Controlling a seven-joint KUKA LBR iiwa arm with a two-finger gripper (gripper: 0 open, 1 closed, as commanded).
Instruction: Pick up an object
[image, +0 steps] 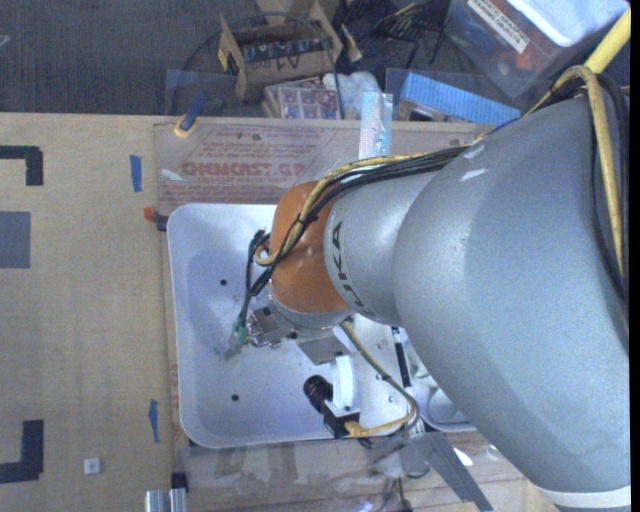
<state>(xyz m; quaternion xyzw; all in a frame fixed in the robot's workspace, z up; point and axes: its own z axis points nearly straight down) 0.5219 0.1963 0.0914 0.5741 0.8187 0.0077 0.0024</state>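
The arm (480, 290) covers most of the white bin (195, 300). Gripper (240, 340) is low near bin floor, w/ cables (300, 215) around; its state and any object I cannot tell.

You have a wooden bench (80, 330) with a white bin (200, 300) on it near centre. Black tape marks (25, 165) sit at nine o'clock, blue tape bits (135, 172) at ten, and a printed board (250, 165) at twelve.

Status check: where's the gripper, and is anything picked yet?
Gripper low in the left bin, fingers unclear. Nothing seen held. Arm blocks the bin's right side.
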